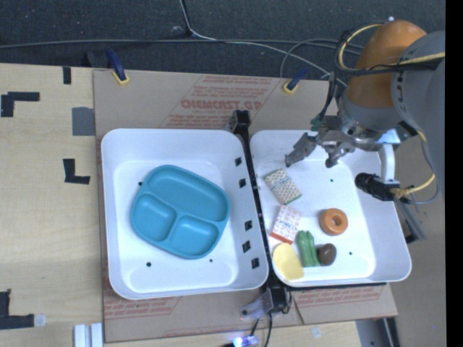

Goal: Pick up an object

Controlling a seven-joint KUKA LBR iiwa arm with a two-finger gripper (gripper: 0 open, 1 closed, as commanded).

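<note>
Pincer [316,155] hung with fingers spread and nothing between them, the packet [283,186] lying just below-left of it, light, flat and likely slippery, best nipped across its narrow edges.

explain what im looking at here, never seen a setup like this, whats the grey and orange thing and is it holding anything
One camera above a bench looks down at a slant. The grey and orange thing is a robot arm reaching in from the right. Its two-finger hand is spread open over the back of the right bin and holds nothing.

Two shallow white bins sit side by side on cardboard. The left bin holds a blue divided plate. The right bin holds small items: a checkered packet, a red and white packet, a toy doughnut, a green piece, a yellow piece and a small dark brown piece. The arm's job is to pick one up.
</note>
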